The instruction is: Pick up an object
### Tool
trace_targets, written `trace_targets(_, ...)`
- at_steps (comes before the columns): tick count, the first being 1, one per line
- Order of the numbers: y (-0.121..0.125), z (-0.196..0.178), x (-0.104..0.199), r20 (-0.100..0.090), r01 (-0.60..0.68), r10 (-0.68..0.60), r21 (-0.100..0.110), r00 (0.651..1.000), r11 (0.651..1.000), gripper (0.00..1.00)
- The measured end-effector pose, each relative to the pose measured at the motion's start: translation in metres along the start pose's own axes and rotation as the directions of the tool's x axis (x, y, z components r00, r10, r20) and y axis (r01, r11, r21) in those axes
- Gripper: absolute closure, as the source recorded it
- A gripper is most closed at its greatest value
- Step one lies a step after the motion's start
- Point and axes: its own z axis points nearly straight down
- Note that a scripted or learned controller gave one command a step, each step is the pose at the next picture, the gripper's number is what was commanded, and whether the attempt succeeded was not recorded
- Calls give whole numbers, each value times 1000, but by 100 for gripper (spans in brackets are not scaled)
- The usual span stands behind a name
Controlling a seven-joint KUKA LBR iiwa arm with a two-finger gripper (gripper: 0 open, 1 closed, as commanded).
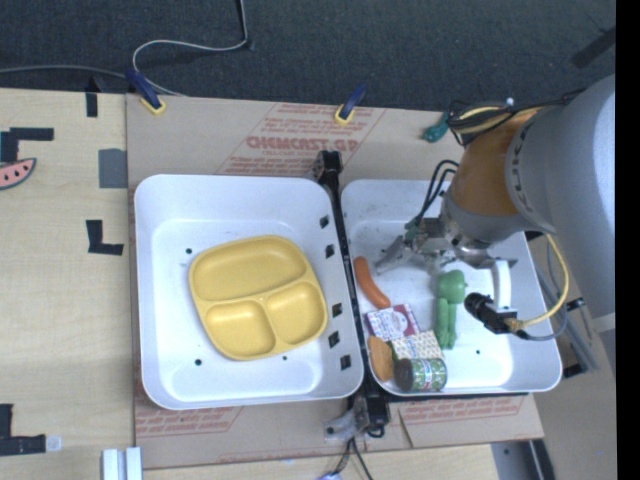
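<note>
Dark carpet floor [300, 18] runs along the far side, a thin cable [190, 46] looping over it. Nearer in, a brown cardboard sheet [290, 138] printed in red letters covers the pale wood bench [60, 298], clipped by yellow clamps [350, 108]. Black tape marks [100, 238] dot the wood. Even, flat light.

yellow divided plate [259, 296] in left bin [160, 268], cardboard sheet [200, 138], black cable [235, 8]
</note>
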Motion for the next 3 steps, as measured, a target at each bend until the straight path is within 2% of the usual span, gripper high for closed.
trace_targets(1, 68, 1, 5, 0, 1, -1, -1, 1000, 1000, 0)
trace_targets(2, 23, 0, 12, 0, -1, 1, 0, 1000, 1000, 0)
trace_targets(3, 23, -9, 11, 1, -1, 1, 0, 1000, 1000, 100)
